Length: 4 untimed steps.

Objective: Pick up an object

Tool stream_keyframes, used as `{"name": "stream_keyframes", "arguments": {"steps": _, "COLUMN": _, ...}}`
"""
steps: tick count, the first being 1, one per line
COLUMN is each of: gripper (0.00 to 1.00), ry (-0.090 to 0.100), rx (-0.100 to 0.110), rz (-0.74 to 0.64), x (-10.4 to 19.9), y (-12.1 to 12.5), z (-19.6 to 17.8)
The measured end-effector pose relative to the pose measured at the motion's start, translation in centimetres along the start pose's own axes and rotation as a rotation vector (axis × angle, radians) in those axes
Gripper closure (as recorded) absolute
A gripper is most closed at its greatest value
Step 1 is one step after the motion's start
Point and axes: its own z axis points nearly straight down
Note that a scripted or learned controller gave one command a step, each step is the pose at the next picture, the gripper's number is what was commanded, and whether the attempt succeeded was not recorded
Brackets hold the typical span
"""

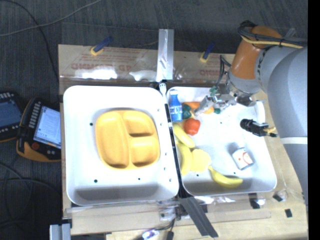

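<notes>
Bins (pixel 75 134): two | tray (pixel 128 137): one (yellow) | bananas (pixel 226 178): two | claw (pixel 216 100): grip unclear

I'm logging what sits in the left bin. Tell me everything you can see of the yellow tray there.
The yellow tray looks like smooth moulded plastic with rounded corners. It has three hollows: one large one along its left side and two smaller ones stacked on the right. It lies flat, open side up, near the middle of the left bin, turned slightly askew to the bin's walls. It rests on the bin's floor.

Two bins (pixel 75 149), one yellow tray (pixel 127 137)
</notes>
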Motion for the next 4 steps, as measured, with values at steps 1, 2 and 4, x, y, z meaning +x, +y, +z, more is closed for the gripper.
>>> {"name": "stream_keyframes", "arguments": {"steps": 1, "gripper": 1.0, "ry": 0.003, "rx": -0.001, "rz": -0.001, "x": 9.0, "y": 0.0, "z": -8.7}}
{"name": "stream_keyframes", "arguments": {"steps": 2, "gripper": 1.0, "ry": 0.009, "rx": -0.007, "rz": 0.123, "x": 13.9, "y": -4.6, "z": -8.8}}
{"name": "stream_keyframes", "arguments": {"steps": 4, "gripper": 1.0, "ry": 0.001, "rx": -0.011, "rz": -0.065, "x": 10.3, "y": -5.6, "z": -15.9}}
